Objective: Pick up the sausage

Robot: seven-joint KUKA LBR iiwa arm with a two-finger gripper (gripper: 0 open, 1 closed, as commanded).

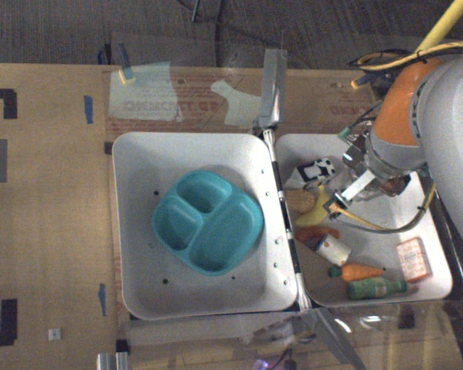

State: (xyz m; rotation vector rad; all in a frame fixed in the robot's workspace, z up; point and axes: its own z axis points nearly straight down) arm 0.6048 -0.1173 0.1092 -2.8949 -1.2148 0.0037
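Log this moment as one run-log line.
gripper: low in right bin, over banana | sausage: not identified | teal plate: left bin

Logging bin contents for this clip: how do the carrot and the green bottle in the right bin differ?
The carrot is orange, tapering toward the right; the green bottle is dark green and more even in width. The carrot lies just above the bottle in the view. Both lie on their sides, roughly parallel, near the right bin's front edge.

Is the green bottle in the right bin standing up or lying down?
Lying down. The green bottle rests on its side along the right bin's near edge, just below the carrot.
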